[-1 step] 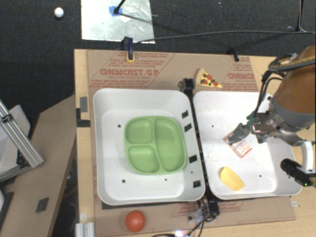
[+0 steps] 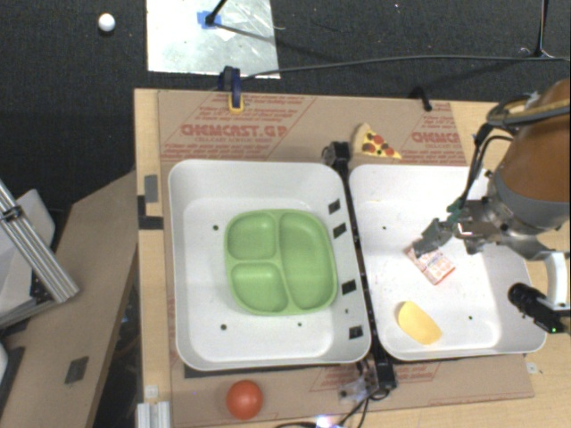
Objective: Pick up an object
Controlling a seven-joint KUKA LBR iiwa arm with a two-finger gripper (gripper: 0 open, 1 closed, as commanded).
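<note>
Pincer (image 2: 434, 239) hovers over a small packet (image 2: 434, 264) in the right bin (image 2: 464, 341) — finger state unclear — best lowered squarely over the packet.

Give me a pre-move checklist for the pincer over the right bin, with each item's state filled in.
1. Pincer over the right bin: ok.
2. Target near it, small red-and-white packet just below the tip: ok.
3. Packet lying clear of the yellow piece: ok.
4. Packet already between the pincer's tips: cannot tell.
5. Green divided plate in the left bin, out of the path: ok.
6. Orange ball and pizza slice toy outside both bins: ok.
</note>
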